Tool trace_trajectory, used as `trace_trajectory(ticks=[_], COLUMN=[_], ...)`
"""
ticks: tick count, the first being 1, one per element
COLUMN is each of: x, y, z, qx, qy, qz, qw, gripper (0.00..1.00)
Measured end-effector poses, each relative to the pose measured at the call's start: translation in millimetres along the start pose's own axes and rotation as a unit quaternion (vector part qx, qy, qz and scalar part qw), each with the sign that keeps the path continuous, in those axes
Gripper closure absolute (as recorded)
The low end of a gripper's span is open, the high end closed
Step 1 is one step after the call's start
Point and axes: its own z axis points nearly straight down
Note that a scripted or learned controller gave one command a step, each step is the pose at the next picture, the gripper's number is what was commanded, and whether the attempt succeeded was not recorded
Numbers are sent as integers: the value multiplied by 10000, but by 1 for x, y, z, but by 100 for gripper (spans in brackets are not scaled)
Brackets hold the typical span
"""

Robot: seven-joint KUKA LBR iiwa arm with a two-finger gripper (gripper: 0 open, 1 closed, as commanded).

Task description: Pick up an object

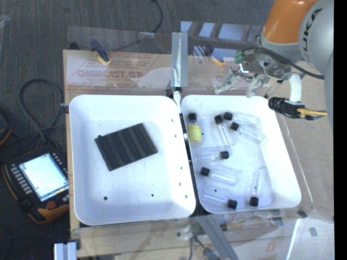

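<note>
1. Gripper hovers over right bin's far rim, jaws apart, holding nothing.
2. Vials lie scattered in that bin; approach step.
3. Next: descend onto 1 vial.

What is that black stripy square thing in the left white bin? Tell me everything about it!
The black ribbed pad is a flat, dark rectangle with raised ridges running along it, like rubber or foam. It lies flat on the floor of the left bin, turned at a slant, a bit left of the middle. Nothing else touches it, and it stays clear of the bin's walls.
</note>
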Motion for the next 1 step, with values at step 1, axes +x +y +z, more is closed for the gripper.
trace_trajectory(ticks=[1], x=[-81], y=[-38], z=[115], qx=[2], qy=[-9], qz=[-283], qw=[9996], gripper=[0])
